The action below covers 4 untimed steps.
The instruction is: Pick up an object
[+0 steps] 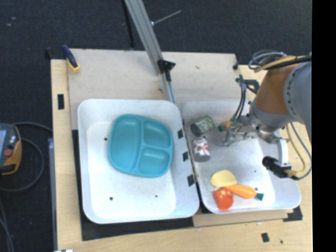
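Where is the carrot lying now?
The carrot lies near the front edge of the right bin, touching the red tomato and just below the yellow piece.

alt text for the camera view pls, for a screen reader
A grey and orange robot arm reaches from the right with its gripper over the right white bin, which holds a green can, a red-and-white can, a yellow piece, a carrot and a red tomato. The left bin holds a teal divided plate.

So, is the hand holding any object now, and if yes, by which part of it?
It cannot be told. The hand is low in the right bin, beside the small can, and no object shows between its fingers.
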Each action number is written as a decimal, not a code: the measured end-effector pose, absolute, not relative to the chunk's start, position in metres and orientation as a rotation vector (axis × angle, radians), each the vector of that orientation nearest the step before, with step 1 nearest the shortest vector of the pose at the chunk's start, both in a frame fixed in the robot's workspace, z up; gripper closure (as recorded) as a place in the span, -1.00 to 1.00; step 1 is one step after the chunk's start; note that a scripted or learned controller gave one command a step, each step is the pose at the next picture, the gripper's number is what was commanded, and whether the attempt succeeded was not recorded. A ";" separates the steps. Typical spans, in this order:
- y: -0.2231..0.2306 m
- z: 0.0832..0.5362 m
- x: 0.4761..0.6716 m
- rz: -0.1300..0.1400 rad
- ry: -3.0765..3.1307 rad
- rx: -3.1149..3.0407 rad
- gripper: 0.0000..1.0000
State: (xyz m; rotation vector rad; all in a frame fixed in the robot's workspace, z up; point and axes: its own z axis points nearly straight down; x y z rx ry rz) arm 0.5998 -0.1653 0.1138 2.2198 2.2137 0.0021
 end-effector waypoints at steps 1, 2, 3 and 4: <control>-0.166 0.166 0.611 0.005 2.220 2.214 1.00; -0.161 0.229 0.613 0.005 2.221 2.213 1.00; -0.163 0.284 0.614 0.006 2.221 2.212 1.00; -0.111 0.282 0.615 0.001 2.228 2.213 1.00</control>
